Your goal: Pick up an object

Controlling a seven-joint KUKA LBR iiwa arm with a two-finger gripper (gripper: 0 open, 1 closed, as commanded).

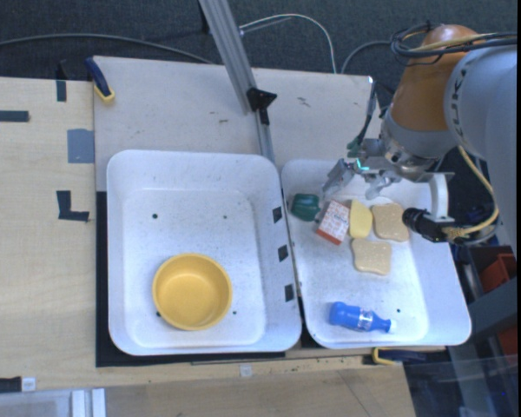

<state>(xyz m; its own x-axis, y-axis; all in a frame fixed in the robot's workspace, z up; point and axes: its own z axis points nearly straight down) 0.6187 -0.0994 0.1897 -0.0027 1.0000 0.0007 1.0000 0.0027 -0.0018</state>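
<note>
My gripper (358, 181) hangs over the back of the right bin (443, 311), its fingers spread apart with nothing between them. Just below it lie a red-and-white carton (333, 221), a yellow block (360, 220) and a tan sponge-like piece (389, 221). A second tan piece (372, 256) lies in front of those. A dark green round object (305, 205) sits to the gripper's left near the bin wall. A blue bottle (358, 317) lies on its side at the bin's front.
The left bin (130, 181) holds a yellow bowl (192, 290) at its front. A grey metal pole (230, 37) slants down from the top to the bins' back edge. Cables run behind the arm at the upper right.
</note>
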